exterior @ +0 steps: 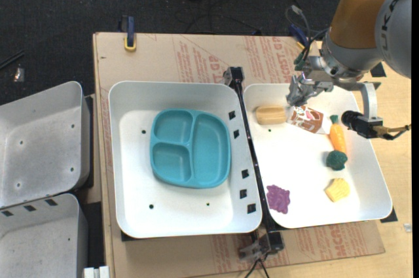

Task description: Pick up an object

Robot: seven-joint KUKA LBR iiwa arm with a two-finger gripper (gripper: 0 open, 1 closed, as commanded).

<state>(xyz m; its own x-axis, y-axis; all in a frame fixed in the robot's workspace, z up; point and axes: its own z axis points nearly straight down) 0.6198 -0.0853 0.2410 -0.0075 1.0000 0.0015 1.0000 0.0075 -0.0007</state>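
Note:
My gripper [298, 97] hangs over the far part of the right bin [308, 211], just above a small brown and white packet [307, 118]. To the left of the packet lies a tan bread roll [270, 115]. Along the bin's right side lie an orange carrot [338, 138], a dark green broccoli piece [336, 159] and a yellow piece [338, 190]. A purple grape bunch [278, 197] rests near the bin's front left. I see nothing between the fingers.
The left bin [131, 205] holds a teal divided plate [191, 147]. A black divider [247, 152] runs between the two bins. White bin lids [39, 139] lie off the bench at the left.

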